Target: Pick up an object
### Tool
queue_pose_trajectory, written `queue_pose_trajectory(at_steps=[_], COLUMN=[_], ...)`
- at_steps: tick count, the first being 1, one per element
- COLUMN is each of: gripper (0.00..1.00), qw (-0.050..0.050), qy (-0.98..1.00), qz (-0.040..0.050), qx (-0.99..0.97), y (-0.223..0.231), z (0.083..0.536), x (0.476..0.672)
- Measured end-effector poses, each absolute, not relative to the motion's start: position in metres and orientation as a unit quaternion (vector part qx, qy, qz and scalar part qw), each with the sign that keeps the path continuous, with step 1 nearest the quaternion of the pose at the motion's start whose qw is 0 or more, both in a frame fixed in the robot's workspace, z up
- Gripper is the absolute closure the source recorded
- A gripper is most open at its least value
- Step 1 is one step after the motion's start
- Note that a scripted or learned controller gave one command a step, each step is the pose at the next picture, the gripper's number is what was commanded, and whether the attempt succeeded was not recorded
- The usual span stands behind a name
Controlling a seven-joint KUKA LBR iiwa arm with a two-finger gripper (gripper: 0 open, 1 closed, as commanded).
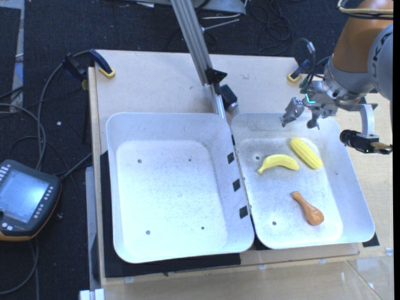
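**Bench inventory: two bins, three loose items, one arm**

Bins, white, shallow: two, set side by side on the bench. The left bin (128,195) carried dark speckling across its floor. The right bin (350,220) held all three loose items.

Banana (278,162), yellow, curved: one, lying flat near the middle of the right bin. Corn cob (305,152), yellow, ribbed: one, just beside the banana on its right, angled, apart from it by a narrow gap. Orange wooden-looking piece (307,209) with a rounded end: one, nearer the front of that bin, well apart from the other two.

Arm, grey with orange band: one. Its gripper (302,117) hung above the far rim of the right bin, fingers spread apart with nothing between them.

Handheld control pendant (24,199): one, on the dark floor left of the bench.
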State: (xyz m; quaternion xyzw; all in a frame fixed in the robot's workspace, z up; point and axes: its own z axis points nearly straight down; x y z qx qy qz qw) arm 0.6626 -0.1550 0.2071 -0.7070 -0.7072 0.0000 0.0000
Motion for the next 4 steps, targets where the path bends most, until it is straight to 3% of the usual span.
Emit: queue_pose_trajectory(at_steps=[1,3,4], gripper=[0.0,0.0,0.0], qw=[0.0,0.001,0.0], qy=[-0.707,-0.707,-0.707], qz=[0.0,0.001,0.0004], qx=[-0.707,-0.707,-0.707], y=[-0.155,-0.159,-0.158], z=[0.207,0.112,0.095], x=[0.663,0.665,0.665])
